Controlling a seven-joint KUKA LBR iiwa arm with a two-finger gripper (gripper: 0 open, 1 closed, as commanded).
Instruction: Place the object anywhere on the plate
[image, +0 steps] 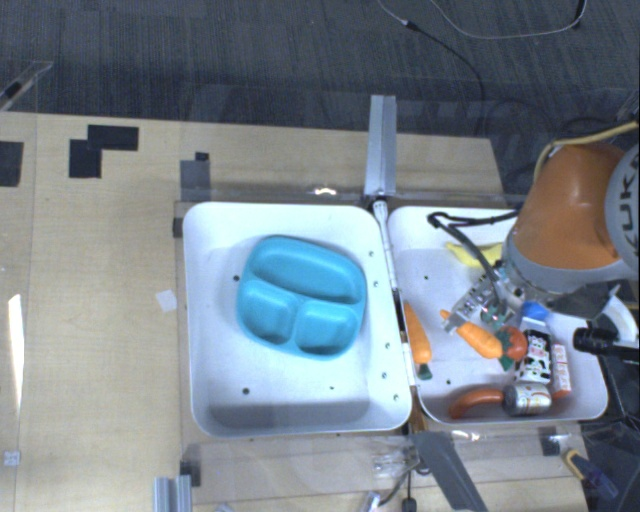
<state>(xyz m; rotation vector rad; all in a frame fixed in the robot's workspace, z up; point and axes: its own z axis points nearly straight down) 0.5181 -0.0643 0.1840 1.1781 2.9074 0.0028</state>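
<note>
A: Right bin (590, 405), seen from above. Gripper (487, 308) lowered among toy food, just beside the upper end of a carrot (480, 340) lying slantwise, long axis running from upper left to lower right of the bin. Finger state not discernible; no item visibly held between them.

B: Target?

A: Blue divided plate (298, 292), centred in the left bin (205, 330), well apart from the gripper and directly left of it across the shared bin wall.

B: Other candidates near the carrot?

A: Second carrot (417, 345) against the shared wall, upright in the frame; sausage (474, 401) below; metal can (527, 401) lower right; yellow piece (470, 255) above.

B: Governing relation?

A: Probably the slanted carrot, immediately below the gripper; judged to need fingers set across its long axis, then leftward transfer.
</note>
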